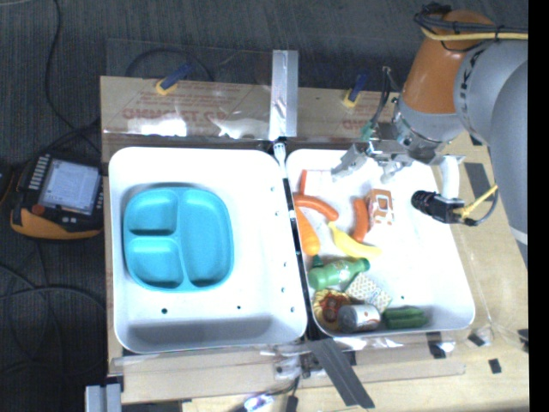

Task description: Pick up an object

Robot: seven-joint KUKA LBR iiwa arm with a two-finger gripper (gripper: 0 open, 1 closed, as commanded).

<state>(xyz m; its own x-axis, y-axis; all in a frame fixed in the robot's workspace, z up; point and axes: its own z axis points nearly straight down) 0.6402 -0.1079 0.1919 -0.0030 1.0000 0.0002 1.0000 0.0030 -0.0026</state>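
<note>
Nothing's picked up yet, I'd say. The gripper (367,163) sits over the top end of the right bin (446,256) with its fingers spread and nothing between them. The nearest grabbable stuff is just below it: a toy car (380,209), an orange pepper (360,219) and a banana (352,244). The pile at the bin's bottom edge is a jumble, with the can (360,318) half buried. I can't tell the gripper's height above the floor, or which object it's after.

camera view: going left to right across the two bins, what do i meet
blue divided plate → green bottle → white and orange toy car; the orange and yellow pieces overlap these, so I left them out.
</note>
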